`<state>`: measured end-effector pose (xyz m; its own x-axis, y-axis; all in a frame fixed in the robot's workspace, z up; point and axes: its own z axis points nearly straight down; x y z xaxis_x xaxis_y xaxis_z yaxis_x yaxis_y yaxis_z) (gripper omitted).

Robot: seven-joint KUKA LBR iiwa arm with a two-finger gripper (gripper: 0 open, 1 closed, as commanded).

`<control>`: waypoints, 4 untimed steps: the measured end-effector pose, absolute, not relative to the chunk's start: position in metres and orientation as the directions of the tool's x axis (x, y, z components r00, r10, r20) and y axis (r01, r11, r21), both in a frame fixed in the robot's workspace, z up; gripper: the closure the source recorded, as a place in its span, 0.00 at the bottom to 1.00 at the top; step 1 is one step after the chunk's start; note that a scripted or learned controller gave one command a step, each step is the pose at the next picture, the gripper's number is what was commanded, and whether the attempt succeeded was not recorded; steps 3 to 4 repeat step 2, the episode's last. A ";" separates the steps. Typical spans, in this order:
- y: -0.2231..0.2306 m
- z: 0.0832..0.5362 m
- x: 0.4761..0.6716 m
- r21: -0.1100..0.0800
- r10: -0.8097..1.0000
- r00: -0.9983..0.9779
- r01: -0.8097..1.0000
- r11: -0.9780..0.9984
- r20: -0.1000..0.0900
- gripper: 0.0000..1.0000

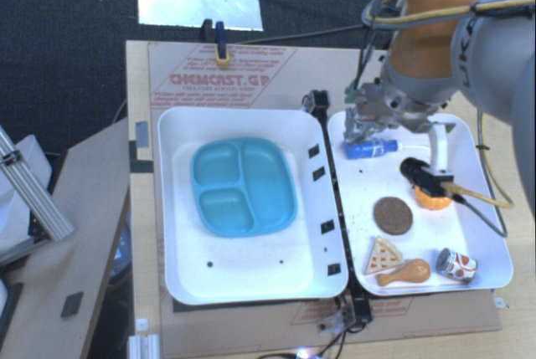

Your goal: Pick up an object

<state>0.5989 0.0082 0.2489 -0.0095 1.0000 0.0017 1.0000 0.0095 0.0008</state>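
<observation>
Two white bins (243, 274) on tan bench (138, 73); dark carpet (67, 14) around.

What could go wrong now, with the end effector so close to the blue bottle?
1. The blue bottle lies on its side, so it may roll away when touched instead of being picked up.
2. The end effector is at the bottle's end nearest the bin wall; a small error could bring it against that wall.
</observation>
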 end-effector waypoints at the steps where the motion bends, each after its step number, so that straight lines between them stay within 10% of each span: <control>1: 0.051 0.241 0.611 0.002 1.000 -0.008 1.000 0.008 0.001 1.00; 4: 0.100 0.223 0.603 0.000 1.000 -0.008 1.000 0.008 0.001 1.00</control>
